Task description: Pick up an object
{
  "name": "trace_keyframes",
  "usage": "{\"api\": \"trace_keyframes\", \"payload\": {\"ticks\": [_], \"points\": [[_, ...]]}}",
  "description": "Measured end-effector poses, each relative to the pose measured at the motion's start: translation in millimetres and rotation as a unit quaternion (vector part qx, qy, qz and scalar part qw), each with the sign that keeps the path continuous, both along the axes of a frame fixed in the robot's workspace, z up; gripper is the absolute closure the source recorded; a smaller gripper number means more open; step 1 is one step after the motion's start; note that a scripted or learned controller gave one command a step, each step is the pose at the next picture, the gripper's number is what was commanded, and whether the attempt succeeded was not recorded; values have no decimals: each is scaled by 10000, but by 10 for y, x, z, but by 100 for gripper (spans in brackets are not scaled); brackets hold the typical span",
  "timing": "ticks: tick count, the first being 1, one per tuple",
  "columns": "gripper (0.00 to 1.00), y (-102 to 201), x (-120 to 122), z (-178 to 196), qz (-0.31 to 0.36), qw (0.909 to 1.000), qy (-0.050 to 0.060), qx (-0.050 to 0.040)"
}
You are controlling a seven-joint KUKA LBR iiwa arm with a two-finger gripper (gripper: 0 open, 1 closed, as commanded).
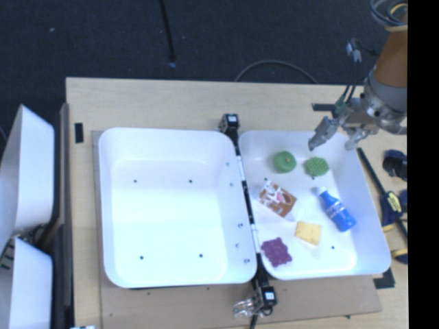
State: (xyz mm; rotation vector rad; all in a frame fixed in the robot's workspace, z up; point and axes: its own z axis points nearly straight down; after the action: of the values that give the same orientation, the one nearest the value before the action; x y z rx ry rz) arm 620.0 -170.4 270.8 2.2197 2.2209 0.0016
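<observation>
- Gripper (pixel 337 136): upper right of the frame, hanging over the far edge of the right bin (pixel 363 252). The two fingers stand spread apart with nothing between them.
- Arm (pixel 392 60): grey with an orange band, entering from the right edge of the frame.
- Green round piece (pixel 285 161): upper part of the right bin, lower left of the gripper, near it but apart.
- Green textured disc (pixel 316 166): just right of the round piece, almost directly below the gripper; likely the nearest candidate.
- Blue bottle (pixel 337 210): right of centre in the bin, lying on its side at a slant, white cap toward upper left.
- Brown and white packet (pixel 277 199): centre left of the bin, lying flat.
- Yellow block (pixel 309 233): lower centre, just beside the bottle's lower end.
- Purple lump (pixel 276 251): lower left corner of the bin.
- Left bin (pixel 116 184): centre left of the frame.
- Step in hand, as judged: approach, with no grasp yet made. To do it well, centre the open fingers over one item standing clear of its neighbours, descend straight, and close across its narrow width. The two green pieces sit close together, so straddling one risks nudging the other; the bottle should be gripped across its body.
</observation>
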Motion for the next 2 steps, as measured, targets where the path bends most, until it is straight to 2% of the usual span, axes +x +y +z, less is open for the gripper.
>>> {"api": "trace_keyframes", "payload": {"ticks": [1, 2], "points": [[0, 418, -9, -1395, 21, 10000, 60, 15], [0, 228, 132, -1716, -6, 10000, 12, -11]]}}
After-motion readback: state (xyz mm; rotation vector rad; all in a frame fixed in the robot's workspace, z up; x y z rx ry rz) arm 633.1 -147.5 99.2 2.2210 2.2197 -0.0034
